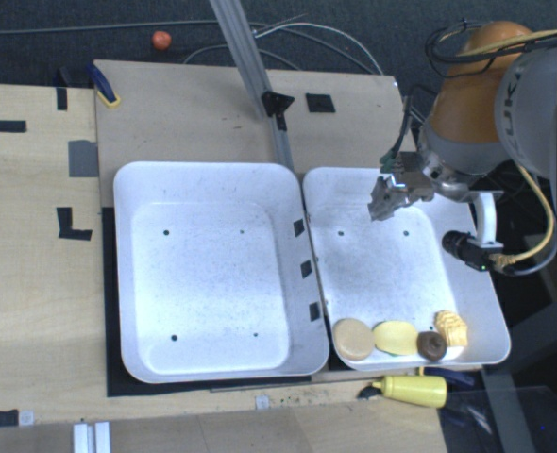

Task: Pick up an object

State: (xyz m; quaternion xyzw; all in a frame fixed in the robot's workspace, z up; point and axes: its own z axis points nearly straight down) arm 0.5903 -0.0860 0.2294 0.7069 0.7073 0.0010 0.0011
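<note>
Pale wooden bench panels [33,253] fill the scene, seen from above at a slant, with dark carpet beyond. Two shallow white bins sit side by side on the bench. Nothing lies in the left bin [146,182]. The right bin [349,182] holds every object, all crowded along its near edge: a tan round disc [353,339], a pale yellow oval piece [394,337] touching it, then a small dark brown round item [432,346] and a little yellow ridged block [451,327] at the near right corner. A yellow tool-like object [414,390] lies on the bench just outside that edge.

The grey KUKA arm [477,111] reaches in from the right. Its gripper [386,199] hangs over the far part of the right bin, well apart from the objects, with nothing between the fingers; whether they are spread or closed cannot be made out.

To do this step well, the gripper probably needs to travel toward the near edge, pick one item, likely the disc at the end of the row, and descend without striking the bin wall.
</note>
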